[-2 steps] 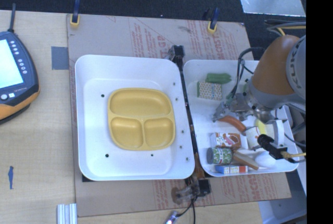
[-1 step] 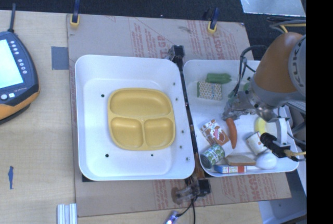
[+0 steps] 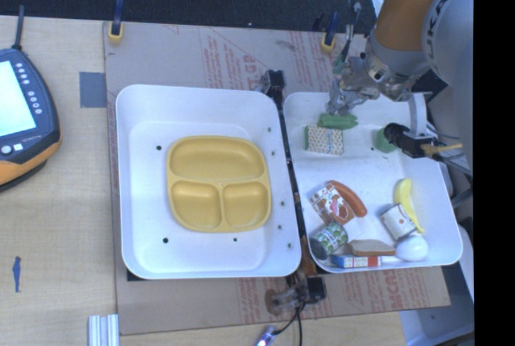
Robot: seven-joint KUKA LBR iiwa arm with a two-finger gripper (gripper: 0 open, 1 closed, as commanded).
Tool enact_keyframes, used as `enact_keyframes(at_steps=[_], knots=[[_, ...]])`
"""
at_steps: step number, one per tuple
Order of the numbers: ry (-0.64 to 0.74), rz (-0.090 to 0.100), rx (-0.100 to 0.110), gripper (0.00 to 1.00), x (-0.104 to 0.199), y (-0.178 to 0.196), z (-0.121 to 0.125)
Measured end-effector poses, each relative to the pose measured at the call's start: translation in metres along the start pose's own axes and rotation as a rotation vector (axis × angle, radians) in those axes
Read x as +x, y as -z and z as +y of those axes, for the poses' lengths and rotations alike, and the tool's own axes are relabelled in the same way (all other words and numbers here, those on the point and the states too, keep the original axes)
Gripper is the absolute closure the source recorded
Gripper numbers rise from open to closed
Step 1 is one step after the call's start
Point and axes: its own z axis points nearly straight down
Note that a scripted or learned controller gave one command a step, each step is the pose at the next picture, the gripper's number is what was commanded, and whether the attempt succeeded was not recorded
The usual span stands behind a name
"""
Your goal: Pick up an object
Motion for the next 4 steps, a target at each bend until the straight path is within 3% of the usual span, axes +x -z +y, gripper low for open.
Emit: enact_keyframes(at_steps=[1,2,4], knots=[[-0.001,0.000,0.002,0.00,-0.001,-0.001,-0.001],[-0.001,-0.002,-0.005,0.00,-0.033,-0.097,0.004],[-0.002,-0.001,-0.003,0.00,-0.020,-0.097,0.004]])
